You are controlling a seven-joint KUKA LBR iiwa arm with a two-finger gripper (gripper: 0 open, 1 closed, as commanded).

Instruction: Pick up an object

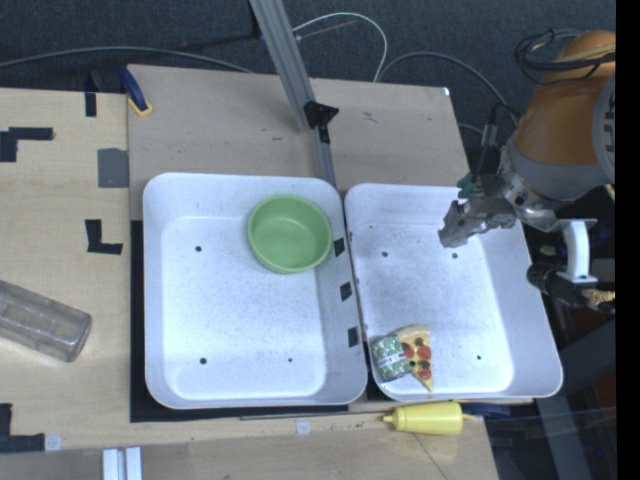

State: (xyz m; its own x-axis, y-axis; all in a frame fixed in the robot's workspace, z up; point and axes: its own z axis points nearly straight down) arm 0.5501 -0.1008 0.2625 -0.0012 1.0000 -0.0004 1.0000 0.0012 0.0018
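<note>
A green bowl [290, 233] sits upright in the left bin [180, 298], near its far right corner. A small printed packet [403, 356] with red and green marks lies in the near left corner of the right bin [500, 328]. My gripper [455, 230] hangs over the far part of the right bin, well apart from the packet and to the right of the bowl. Nothing shows between its tips.
A yellow bottle [432, 419] lies on the bench just in front of the right bin. A clear plastic cylinder [40, 320] rests at the far left. A grey pole [285, 48] slants down to the seam between the bins.
</note>
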